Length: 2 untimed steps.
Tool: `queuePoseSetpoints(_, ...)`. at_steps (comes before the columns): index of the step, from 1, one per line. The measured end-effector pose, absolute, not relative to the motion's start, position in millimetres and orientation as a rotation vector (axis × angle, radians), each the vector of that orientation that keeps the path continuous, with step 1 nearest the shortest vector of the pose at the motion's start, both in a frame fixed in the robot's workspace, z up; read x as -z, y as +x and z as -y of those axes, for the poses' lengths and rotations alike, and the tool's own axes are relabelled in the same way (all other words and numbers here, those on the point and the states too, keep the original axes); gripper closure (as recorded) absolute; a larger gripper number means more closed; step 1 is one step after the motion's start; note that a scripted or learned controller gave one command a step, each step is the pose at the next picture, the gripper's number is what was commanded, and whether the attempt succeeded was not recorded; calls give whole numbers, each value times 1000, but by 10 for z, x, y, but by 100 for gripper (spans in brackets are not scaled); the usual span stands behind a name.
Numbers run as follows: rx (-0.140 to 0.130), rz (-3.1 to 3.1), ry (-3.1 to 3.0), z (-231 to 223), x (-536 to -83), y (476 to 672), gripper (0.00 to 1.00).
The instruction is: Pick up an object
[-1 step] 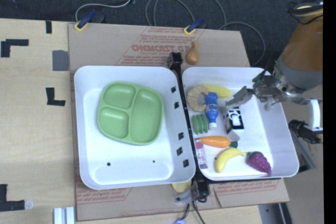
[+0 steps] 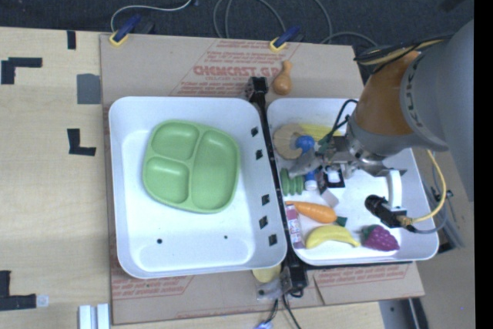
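My gripper [image 2: 323, 169]: low in the right bin [image 2: 420, 243], among the toys at its left half; whether my fingers are apart or together I cannot tell – the wrist hides them.
Objects within reach: carrot [image 2: 310, 210], banana [image 2: 332, 237] and grapes [image 2: 380, 238] lie along the bin's near side, apart from my gripper.
Crowding: a blue piece [image 2: 305, 142], a tan disc [image 2: 287, 139] and a green ribbed piece [image 2: 290, 182] sit just beside my gripper.
Left bin [image 2: 127, 243]: holds a green plate [image 2: 192, 166] – bare floor around it.
Edges: black divider [image 2: 266, 166] between the bins, near my gripper.
Open room: the right bin's right half, white floor.
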State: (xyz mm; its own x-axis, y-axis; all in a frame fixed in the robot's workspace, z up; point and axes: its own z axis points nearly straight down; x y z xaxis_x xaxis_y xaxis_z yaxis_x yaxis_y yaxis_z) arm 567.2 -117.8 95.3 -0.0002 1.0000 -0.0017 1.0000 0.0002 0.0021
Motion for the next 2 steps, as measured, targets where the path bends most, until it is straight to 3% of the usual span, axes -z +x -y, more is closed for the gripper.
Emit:
queuePoseSetpoints(1, 0, -2226, 2224, 1158, -1019, 5679, 100)
queuePoseSetpoints(2, -5, -2233, 2212, 263, -1861, 5550, 100)
